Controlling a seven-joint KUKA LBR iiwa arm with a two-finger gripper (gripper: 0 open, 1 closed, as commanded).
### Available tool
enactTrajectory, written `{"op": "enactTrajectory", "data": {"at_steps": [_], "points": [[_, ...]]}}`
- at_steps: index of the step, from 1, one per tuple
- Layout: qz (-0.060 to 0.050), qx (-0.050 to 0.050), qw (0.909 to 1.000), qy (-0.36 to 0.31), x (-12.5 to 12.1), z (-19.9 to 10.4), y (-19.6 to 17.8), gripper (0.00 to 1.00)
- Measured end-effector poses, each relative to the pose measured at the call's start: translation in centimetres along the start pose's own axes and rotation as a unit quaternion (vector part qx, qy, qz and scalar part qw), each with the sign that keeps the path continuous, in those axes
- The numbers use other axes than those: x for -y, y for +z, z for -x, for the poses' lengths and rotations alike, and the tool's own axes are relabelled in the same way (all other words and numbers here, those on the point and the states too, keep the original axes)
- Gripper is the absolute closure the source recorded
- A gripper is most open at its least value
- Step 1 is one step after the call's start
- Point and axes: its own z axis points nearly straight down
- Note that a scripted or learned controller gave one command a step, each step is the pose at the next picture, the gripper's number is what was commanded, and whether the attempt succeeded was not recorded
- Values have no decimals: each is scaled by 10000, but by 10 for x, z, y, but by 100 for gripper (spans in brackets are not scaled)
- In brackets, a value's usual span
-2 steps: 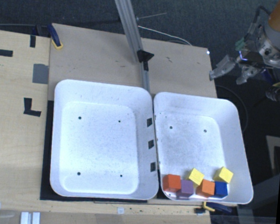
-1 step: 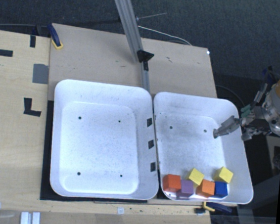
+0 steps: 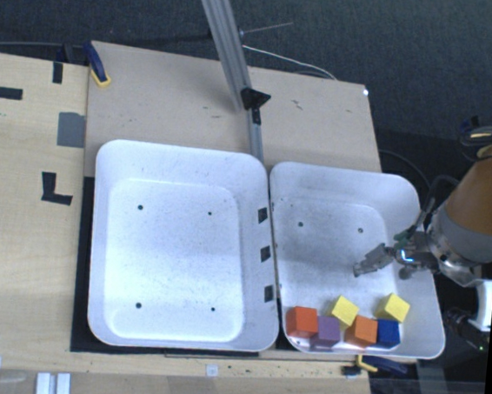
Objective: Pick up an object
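While my claw (image 3: 370, 264) hangs over the right bin (image 3: 334, 188), grip unreadable, blocks (image 3: 345, 311) cluster against its near edge.

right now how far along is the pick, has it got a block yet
Nothing looks done: the orange, purple, two yellow, second orange and blue blocks all lie in the right bin. In hand: the gripper hovers above them. Left: descend, grasp, lift.
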Motion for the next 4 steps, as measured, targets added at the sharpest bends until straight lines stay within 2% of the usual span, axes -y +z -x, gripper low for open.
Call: {"op": "enactTrajectory", "data": {"at_steps": [1,2,3,4], "points": [[44,12,10000,-26,-76,23,36,0],[53,3,10000,-38,-95,-16,15,0],[31,10,10000,-24,-115,-29,53,0],[15,7,10000,-14,-94,-36,86,0]]}}
